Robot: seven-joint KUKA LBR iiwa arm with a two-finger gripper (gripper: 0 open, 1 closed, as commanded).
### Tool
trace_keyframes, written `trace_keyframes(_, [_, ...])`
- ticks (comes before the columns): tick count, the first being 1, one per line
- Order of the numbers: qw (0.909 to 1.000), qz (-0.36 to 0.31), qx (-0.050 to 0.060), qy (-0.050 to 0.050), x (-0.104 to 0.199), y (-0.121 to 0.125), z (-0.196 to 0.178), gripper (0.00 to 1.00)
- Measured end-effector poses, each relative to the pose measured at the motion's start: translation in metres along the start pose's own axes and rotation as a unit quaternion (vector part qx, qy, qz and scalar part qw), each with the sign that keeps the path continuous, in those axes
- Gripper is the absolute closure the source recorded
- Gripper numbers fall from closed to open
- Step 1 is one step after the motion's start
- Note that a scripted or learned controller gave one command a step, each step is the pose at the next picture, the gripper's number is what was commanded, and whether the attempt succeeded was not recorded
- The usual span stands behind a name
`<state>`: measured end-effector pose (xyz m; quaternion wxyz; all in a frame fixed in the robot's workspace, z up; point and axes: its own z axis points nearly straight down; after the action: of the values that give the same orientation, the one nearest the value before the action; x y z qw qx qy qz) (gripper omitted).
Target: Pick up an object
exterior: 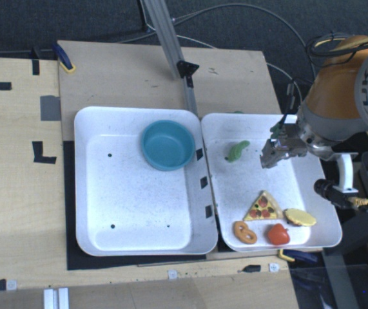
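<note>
My gripper (pixel 271 159) hangs over the upper right part of the right bin (pixel 235 131), its dark fingers pointing down. A small green toy (pixel 238 150) lies just to its left, apart from it. Toward the bin's front lie a pizza slice (pixel 264 207), a pretzel (pixel 244 232), a red tomato (pixel 278 234) and a yellow piece (pixel 300 217). Nothing shows between the fingers.
The left bin (pixel 132 224) holds a blue bowl (pixel 167 144) at its upper right corner. A grey pole (pixel 164 31) slants down to the seam between the bins. The arm's orange band (pixel 341 89) and black fittings crowd the right bin's right edge.
</note>
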<state>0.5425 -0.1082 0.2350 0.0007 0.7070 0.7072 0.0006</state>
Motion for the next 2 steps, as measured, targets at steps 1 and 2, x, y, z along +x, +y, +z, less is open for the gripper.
trace_keyframes(1, [1.0000,-0.002,0.001,0.001,0.048,0.007,-0.007,1.00])
trace_keyframes(2, [1.0000,-0.002,0.001,0.000,0.105,0.025,0.001,1.00])
